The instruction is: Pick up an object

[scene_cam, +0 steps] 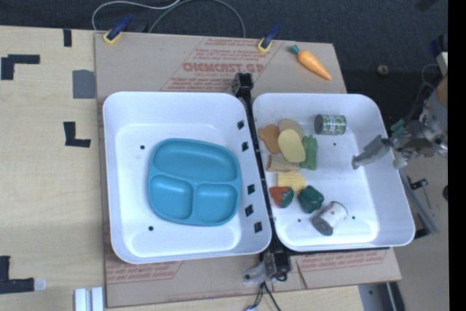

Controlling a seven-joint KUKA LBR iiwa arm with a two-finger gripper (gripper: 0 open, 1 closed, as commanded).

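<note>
Hidden and cut off

The arm [431, 129] ran off the right edge — its gripper [373, 151] was blurred, and the piled toy food [290, 156] overlapped.

Both white bins [120, 120] look like smooth, slightly glossy plastic, same as the blue divided tray [194, 180]. They sit on a matt brown cardboard sheet [211, 65] with red print. The bench [36, 178] looks like pale wood, and the carrot [312, 62] like shiny plastic.
</note>
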